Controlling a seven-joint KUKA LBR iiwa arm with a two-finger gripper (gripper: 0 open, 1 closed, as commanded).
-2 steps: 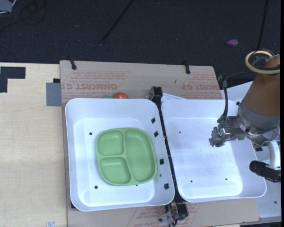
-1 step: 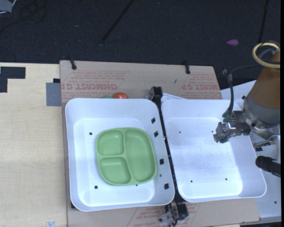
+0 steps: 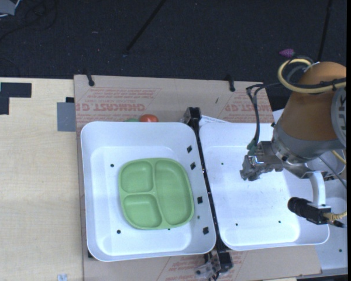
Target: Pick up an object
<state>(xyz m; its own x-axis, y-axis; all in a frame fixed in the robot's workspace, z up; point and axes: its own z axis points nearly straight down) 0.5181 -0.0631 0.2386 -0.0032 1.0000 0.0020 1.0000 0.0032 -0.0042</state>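
The tool is hovering over the right bin; I cannot tell its grip state. The green plate is lying left of it, in the left bin, well apart.

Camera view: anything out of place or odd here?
Yes: a small red-orange object lies outside the left bin, behind its far rim. The green plate sits flat in that bin; the gripper hangs over the right bin.
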